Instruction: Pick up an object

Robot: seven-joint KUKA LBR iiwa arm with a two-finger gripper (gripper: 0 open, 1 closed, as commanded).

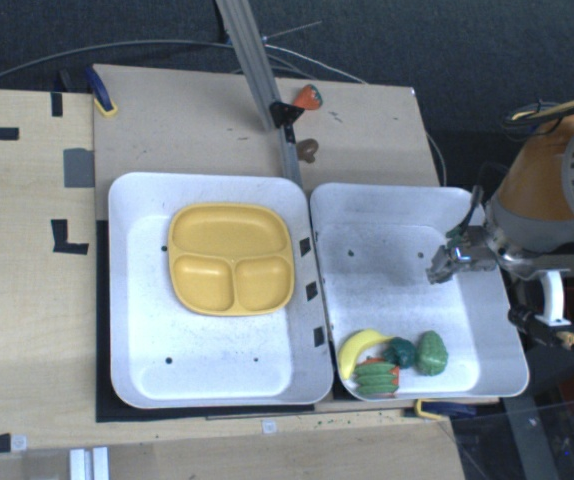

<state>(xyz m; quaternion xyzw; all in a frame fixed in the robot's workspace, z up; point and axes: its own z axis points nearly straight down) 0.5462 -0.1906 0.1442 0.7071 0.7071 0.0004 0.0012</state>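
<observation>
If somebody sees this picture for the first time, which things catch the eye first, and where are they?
The yellow divided plate lies in the left bin. A cluster of toy food, a banana and green pieces, sits at the right bin's near edge. The gripper hovers over that bin's right side.

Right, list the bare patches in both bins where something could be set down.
Left bin: a bare strip along the near wall, below the yellow divided plate.
Right bin: its centre and far half, between the dividing wall and the gripper.
Crowded: its near edge, with the banana, green toys and red-green piece.
</observation>
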